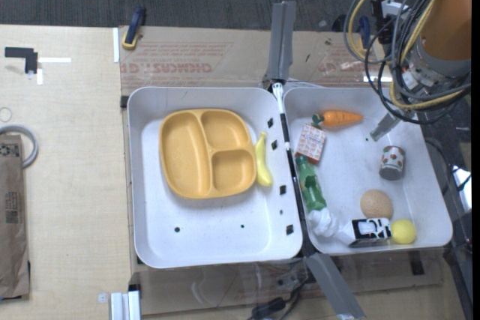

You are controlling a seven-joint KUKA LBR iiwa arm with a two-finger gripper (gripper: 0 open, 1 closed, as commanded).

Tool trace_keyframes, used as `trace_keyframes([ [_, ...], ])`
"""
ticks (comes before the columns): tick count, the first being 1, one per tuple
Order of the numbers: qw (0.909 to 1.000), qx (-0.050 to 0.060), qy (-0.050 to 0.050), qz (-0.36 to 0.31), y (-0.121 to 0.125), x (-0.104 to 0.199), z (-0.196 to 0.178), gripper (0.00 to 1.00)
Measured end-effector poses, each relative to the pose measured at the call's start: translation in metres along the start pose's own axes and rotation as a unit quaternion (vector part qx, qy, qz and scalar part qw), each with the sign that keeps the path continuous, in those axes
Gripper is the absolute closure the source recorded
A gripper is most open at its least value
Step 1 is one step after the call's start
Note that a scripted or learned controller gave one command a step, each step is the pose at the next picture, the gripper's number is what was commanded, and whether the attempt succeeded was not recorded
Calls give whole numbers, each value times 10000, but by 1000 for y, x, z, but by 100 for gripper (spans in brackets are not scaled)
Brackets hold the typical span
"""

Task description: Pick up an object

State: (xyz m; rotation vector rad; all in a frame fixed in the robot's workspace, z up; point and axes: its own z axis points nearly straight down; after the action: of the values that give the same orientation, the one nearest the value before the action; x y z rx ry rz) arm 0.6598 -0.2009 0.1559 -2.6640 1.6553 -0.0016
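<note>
Gripper (382,127) above right bin (431,161), grip state unclear, possibly empty; small can (391,162) just below it, carrot (339,118) alongside.

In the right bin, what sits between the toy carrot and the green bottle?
In the camera view, a small red and white packet lies between the carrot and the green bottle, beside the divider between the bins.
</note>
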Motion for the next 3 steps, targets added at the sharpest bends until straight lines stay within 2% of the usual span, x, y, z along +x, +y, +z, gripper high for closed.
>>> trace_keyframes([
  [1, 9814, -15, -8, -1921, 4, -3, 27, 0],
  [2, 9177, -15, -2, -3973, 4, 8, -20, 0],
  [3, 8971, -17, -2, -4418, 7, 16, 16, 0],
])
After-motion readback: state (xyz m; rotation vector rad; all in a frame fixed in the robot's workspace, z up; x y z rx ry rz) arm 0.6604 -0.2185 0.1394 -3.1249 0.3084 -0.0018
